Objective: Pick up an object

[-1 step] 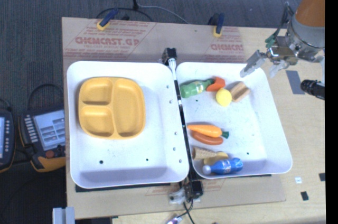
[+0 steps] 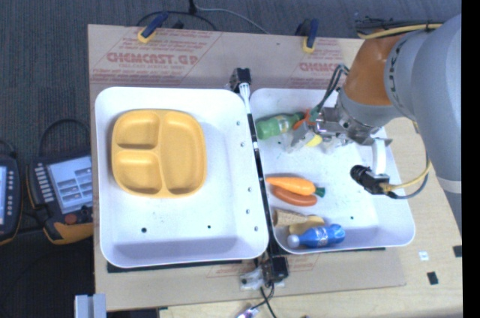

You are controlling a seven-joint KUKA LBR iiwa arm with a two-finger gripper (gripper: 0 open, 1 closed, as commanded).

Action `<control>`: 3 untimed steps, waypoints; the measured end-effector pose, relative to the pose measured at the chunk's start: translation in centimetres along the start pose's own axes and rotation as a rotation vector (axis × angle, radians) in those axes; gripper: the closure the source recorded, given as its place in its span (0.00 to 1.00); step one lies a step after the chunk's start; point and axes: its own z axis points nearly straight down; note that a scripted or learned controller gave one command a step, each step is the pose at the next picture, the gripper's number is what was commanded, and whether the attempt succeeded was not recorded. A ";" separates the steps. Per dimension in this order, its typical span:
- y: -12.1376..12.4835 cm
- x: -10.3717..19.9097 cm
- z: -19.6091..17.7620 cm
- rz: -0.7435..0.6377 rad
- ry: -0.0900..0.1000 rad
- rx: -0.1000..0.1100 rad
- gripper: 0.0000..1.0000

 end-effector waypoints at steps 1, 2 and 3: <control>5.0 2.2 0.7 0.452 -0.011 0.072 0.00; 4.8 1.8 0.8 0.230 -0.018 0.029 0.00; 6.5 -0.4 0.8 -0.349 -0.006 -0.009 0.00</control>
